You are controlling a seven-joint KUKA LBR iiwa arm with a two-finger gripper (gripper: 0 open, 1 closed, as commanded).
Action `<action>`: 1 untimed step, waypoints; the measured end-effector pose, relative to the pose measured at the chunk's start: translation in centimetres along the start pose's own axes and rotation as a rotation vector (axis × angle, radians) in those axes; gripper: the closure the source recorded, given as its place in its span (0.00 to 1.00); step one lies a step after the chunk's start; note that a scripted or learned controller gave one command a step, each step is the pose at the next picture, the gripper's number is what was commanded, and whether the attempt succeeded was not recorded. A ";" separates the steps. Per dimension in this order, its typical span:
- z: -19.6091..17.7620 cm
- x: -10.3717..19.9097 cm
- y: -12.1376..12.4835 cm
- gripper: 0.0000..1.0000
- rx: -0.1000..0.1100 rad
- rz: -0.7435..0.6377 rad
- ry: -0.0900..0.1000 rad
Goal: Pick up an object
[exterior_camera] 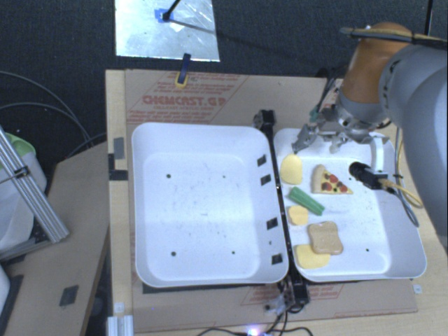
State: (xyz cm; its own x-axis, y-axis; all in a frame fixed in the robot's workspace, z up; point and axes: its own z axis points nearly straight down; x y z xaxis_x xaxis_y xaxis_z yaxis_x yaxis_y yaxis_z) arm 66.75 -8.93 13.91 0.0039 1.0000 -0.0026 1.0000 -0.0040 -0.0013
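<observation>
The right bin (399,247) holds several toy foods: a pale yellow chunk (292,168), a pizza slice (330,180), a green stick (306,200), a small yellow disc (299,215), a slice of toast (325,238) and a flat yellow piece (311,257). My gripper (319,143) hangs over the far edge of this bin, just beyond the yellow chunk and the pizza slice. Its two fingers stand apart and open, with nothing between them.
The left bin (203,208) lies beside the right one, joined by a black clamp strip (274,187). A black cable end (367,175) and yellow wires trail from the arm over the right bin's right side. A metal frame (28,187) stands at far left.
</observation>
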 end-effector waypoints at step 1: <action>4.5 -3.3 -5.9 0.00 -0.011 -0.009 0.000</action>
State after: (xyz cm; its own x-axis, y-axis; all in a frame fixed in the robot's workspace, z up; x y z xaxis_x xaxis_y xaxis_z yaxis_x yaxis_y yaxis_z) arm 60.80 -12.27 9.47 -0.0046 1.0000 -0.0029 0.9999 0.0046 0.0101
